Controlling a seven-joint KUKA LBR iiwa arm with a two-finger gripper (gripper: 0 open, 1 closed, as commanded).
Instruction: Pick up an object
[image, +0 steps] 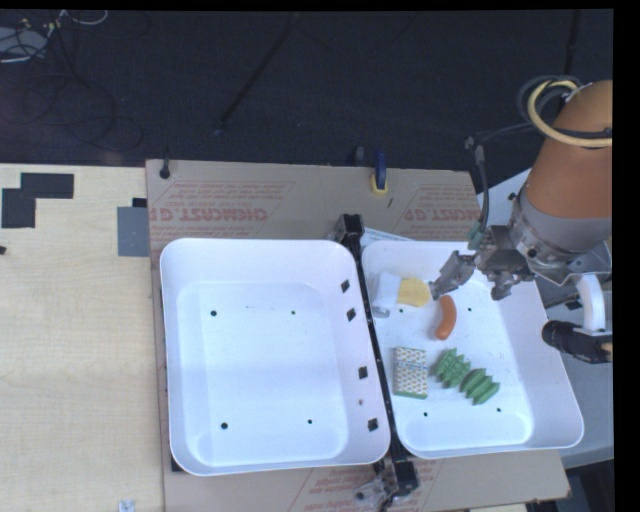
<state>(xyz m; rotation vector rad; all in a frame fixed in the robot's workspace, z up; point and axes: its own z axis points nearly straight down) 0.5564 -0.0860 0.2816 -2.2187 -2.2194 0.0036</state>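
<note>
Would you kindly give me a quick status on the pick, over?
Tool open above right bin, holding nothing. Nearest item: orange sausage, lying just below the tool. Yellow block, patterned sponge, green vegetable nearby, none blocking.

tool (472, 276) over right bin (545, 400); yellow block (413, 292) | orange sausage (445, 318) | green piece (464, 375)

Sausage (445, 318), sponge (410, 371) and pods (465, 376) lie in right bin (545, 415)
</note>
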